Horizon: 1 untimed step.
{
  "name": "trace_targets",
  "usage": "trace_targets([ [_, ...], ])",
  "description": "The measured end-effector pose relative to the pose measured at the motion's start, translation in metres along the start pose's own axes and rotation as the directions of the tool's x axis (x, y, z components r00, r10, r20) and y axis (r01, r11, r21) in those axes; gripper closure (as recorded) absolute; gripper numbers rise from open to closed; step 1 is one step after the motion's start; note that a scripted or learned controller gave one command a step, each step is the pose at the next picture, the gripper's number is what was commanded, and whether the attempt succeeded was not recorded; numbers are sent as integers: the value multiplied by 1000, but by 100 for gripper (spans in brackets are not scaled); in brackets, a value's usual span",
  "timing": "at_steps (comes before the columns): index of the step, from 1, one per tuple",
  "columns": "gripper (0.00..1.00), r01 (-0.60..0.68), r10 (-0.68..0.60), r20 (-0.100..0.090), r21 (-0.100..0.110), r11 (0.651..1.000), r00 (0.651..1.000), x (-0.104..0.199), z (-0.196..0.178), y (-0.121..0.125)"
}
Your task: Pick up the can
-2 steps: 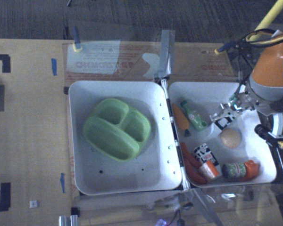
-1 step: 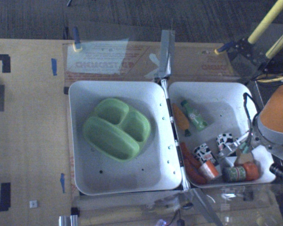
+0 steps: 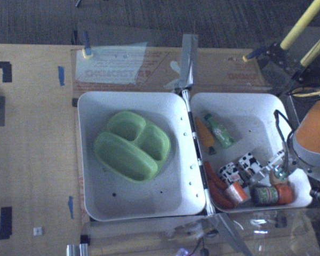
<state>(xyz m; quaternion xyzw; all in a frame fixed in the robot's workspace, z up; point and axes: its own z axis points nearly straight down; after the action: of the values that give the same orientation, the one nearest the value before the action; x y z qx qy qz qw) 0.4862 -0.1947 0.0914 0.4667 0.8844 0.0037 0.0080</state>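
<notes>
Two white bins fill the middle of the frame: the left bin holds a green divided plate, and the right bin holds everything else. The arm enters at the right edge, its orange band showing, and the gripper sits low over the right bin's lower right part, just above the can. Whether the tool is released or clenched cannot be told from this view.

The can lies on its side in the bin's lower right corner, green label in the middle, close to the bin wall. A clean pick probably means closing across its round body, not along its length, and centring on the label so it does not roll.

Clutter crowds it: a black-and-white cow-patterned toy just up-left, a small red-and-white cup touching or nearly touching its left end, a red pepper beyond. A green bottle and a carrot lie well apart, higher up.
</notes>
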Motion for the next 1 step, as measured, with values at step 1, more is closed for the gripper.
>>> trace_targets([
  [1,100,-1,1,4,-3,1000,1000,-1,-11,0],
])
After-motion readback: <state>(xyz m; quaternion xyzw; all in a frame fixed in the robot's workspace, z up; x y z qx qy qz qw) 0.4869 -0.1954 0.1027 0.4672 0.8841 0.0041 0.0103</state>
